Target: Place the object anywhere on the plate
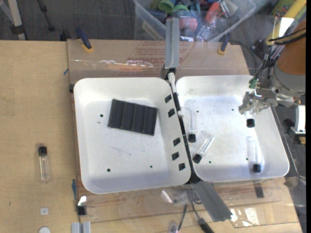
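Two shallow white bins sit side by side on the desk (pixel 29 106): the left bin (pixel 87 174) holds one dark ribbed plate (pixel 132 116), a flat black rectangle with its long axis running left to right and tipped slightly down toward the divider between the bins. The right bin (pixel 228 89) holds four small clear vials with black caps. One vial (pixel 191 128) lies just beside the divider, its long axis running up and down the view with the cap at the near end. A second vial (pixel 203 148) lies close to it, slanted, cap pointing down-left toward the divider. A third vial (pixel 253 154) lies near that bin's right wall, long axis roughly up and down the view, cap at the near end. The fourth vial (pixel 250 122) sits directly under the tool (pixel 253 104), cap facing the camera; whether it is held cannot be told, and the tool's opening cannot be told either. A fifth vial (pixel 43 162) lies on the bare desk well left of the left bin, cap at the far end. Beyond the bins stands one clear tub (pixel 146 6) of mixed colourful items.
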Robot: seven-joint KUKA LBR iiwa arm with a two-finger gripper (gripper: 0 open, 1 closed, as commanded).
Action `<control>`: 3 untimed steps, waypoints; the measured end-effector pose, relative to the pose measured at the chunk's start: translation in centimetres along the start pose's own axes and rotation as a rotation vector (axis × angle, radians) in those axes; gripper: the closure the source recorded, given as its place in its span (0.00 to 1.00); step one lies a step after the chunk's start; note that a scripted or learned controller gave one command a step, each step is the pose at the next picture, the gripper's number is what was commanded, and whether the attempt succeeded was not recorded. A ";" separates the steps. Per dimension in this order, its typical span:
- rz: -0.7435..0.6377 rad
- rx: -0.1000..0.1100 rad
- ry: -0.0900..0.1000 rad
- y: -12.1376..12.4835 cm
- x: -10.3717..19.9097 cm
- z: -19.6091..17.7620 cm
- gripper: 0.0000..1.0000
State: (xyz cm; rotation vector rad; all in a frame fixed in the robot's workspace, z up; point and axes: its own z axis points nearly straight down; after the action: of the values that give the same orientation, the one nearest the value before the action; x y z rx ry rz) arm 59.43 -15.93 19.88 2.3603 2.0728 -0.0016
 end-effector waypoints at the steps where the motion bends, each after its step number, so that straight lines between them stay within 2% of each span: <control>1: 0.498 0.000 0.000 1.3 2.5 -0.9 1.00; 2: 0.844 0.007 0.001 -6.1 0.5 5.5 1.00; 3: 1.000 0.003 0.000 -7.7 -3.2 3.8 1.00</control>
State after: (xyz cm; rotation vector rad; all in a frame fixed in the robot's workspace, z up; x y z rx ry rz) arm 51.41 -18.09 16.11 3.0667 0.6875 -0.0047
